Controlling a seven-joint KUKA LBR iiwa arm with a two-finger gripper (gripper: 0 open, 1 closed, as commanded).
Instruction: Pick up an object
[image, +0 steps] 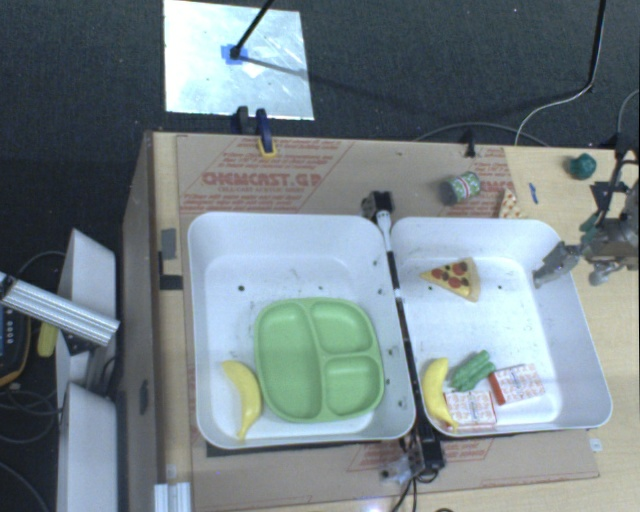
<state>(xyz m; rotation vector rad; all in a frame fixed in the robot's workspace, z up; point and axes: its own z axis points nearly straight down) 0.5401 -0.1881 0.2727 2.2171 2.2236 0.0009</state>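
Over the right bin's (575, 330) far right edge we see the gripper (560, 262), low and tilted toward the bin; we cannot tell whether it is clenched or released, and nothing shows in its grasp. Inside this bin we count one pizza slice (452, 279), lying near the back left corner with its tip pointing left and its crust to the right, so its long axis runs across the bin. Along the front we count one banana (434, 390) curved against the left wall, running front to back, one green vegetable (471, 369) just beside it slanting up to the right, and two red-and-white packets (470, 407) (518, 384) side by side. The left bin (215, 300) holds one green divided plate (318, 358) and one more banana (244, 396) touching its left rim, running front to back. One small can (463, 187) lies on the cardboard behind the bins.
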